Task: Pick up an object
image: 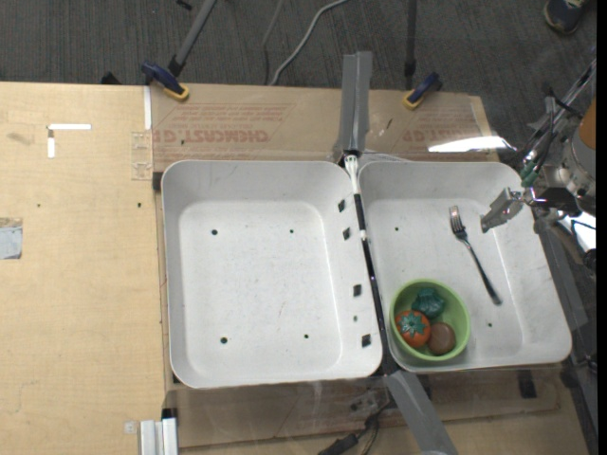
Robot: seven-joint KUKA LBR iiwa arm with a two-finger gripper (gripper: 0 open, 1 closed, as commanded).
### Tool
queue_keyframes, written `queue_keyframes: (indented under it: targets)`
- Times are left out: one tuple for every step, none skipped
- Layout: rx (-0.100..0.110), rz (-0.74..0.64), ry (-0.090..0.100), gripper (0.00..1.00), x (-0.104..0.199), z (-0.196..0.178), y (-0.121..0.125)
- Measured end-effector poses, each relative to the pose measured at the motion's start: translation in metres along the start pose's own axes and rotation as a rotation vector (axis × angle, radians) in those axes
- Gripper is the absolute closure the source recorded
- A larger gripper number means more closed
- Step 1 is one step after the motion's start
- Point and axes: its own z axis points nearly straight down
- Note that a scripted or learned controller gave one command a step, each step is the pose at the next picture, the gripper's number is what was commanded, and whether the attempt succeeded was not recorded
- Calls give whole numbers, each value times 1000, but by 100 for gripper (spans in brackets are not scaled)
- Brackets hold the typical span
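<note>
We see two white bins [256, 183]; a green bowl [461, 344] (red, teal and brown bits inside); a silver fork [472, 252]; tan bench [76, 282].

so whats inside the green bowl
The green bowl in the right bin holds a red tomato-like piece, a teal piece and a brown piece. They cover the bowl's bottom.

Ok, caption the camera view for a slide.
Gripper hovers over the right bin, near a fork and a green bowl of toy food.
</note>
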Motion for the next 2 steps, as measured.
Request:
queue_keyframes:
  targets:
    - [2, 167, 1, 0, 52, 154, -4]
    - [-58, -182, -16, 0, 59, 140, -45]
